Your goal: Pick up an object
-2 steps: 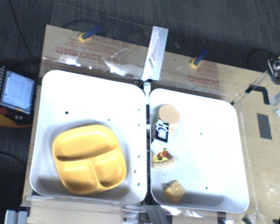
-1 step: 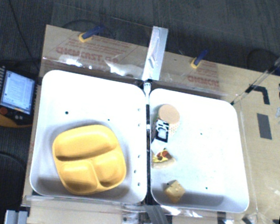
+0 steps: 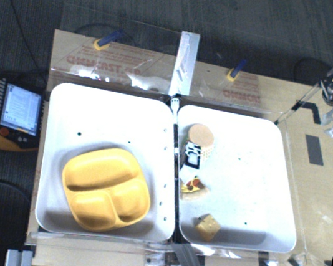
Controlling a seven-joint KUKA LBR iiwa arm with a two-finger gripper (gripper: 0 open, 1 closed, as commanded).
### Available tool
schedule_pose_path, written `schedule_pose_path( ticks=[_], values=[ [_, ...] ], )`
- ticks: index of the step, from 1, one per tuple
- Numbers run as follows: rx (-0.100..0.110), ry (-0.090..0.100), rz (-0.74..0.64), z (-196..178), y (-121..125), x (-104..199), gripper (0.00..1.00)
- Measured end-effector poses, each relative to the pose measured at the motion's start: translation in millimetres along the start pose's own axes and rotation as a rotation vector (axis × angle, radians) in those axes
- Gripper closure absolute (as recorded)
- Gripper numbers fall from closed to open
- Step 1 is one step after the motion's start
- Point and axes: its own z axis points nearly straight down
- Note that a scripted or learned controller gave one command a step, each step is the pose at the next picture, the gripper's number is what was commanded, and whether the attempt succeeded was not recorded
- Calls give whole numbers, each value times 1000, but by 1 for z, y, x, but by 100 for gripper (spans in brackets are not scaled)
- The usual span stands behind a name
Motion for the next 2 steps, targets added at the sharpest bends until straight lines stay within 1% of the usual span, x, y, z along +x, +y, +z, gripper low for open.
schedule_pose_path(
  ticks=[2],
  values=[
    [2, -7, -6, -17, -1, 2, 100]
  ],
)
